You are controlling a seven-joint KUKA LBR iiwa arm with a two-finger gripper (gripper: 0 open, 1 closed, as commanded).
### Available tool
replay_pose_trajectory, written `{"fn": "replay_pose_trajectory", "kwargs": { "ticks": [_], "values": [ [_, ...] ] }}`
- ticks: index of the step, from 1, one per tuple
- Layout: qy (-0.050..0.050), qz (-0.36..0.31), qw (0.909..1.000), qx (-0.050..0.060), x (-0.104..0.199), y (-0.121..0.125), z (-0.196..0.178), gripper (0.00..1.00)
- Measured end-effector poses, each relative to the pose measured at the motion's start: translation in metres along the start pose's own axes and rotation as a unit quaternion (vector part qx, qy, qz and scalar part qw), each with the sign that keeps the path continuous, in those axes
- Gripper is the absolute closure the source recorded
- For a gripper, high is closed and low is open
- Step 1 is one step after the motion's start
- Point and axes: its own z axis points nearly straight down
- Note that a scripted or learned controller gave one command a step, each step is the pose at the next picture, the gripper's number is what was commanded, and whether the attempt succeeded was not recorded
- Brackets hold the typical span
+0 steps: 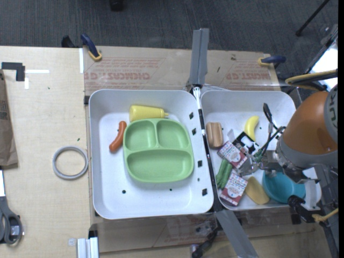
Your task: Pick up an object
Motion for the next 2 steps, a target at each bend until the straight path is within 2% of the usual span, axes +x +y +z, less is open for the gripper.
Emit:
{"fn": "replay_pose_trajectory", "kwargs": {
  "ticks": [1, 2],
  "values": [
    [0.000, -0.074, 0.9972, 0.000, 0.004, 0.043, -0.032, 0.00],
    [-0.001, -0.055, 0.9985, -0.003, -0.008, 0.092, -0.003, 0.00]
  ]
}}
